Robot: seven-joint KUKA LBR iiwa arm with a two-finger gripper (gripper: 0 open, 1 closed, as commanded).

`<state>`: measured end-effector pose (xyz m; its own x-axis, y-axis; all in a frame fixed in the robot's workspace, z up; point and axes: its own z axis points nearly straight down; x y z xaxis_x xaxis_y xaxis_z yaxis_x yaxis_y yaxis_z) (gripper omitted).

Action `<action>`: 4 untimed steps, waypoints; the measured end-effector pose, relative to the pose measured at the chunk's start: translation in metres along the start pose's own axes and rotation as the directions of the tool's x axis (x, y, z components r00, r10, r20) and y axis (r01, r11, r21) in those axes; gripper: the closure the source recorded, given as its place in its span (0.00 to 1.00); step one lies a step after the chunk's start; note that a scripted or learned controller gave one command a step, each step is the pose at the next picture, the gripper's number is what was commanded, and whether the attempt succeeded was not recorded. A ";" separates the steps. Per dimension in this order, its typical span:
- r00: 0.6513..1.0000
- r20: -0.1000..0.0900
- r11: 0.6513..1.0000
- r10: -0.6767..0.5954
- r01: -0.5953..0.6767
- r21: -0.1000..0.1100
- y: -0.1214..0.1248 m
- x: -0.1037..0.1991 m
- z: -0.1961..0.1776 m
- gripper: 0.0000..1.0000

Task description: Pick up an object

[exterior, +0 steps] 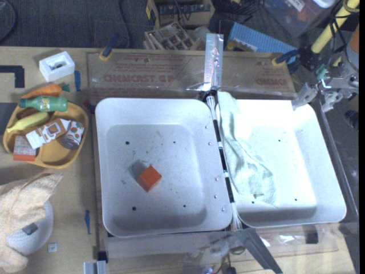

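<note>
An orange cube (150, 177) lies on the floor of the left bin (114, 119), a little left of its middle. A crumpled white cloth (246, 156) is draped along the left side of the right bin (319, 170), running down from its upper left corner. My gripper (319, 91) hangs over the upper right corner of the right bin, at the rim, far from both the cube and the cloth. Nothing is seen held in it.
A yellow bowl (63, 156) of toy food and small packets stands left of the bins, with a white box (57, 66) behind it. A beige cloth (23, 204) lies at the bottom left. A clear panel (148, 76) runs along the back of the bins.
</note>
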<state>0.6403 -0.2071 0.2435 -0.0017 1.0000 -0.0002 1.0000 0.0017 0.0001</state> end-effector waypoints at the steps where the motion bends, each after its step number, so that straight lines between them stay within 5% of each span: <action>1: 0.990 0.000 0.990 0.143 -0.143 0.001 -0.047 -0.015 0.099 0.00; 2: 0.977 -0.006 0.977 0.213 -0.213 -0.002 -0.063 0.001 0.148 0.00; 3: 0.980 0.001 0.980 0.199 -0.199 -0.002 -0.050 -0.006 0.117 0.00; 4: 0.966 -0.001 0.966 0.258 -0.258 0.002 -0.127 0.064 0.112 0.00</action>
<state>0.5129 -0.1438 0.1315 0.2568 0.9665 0.0005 0.9665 -0.2568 -0.0020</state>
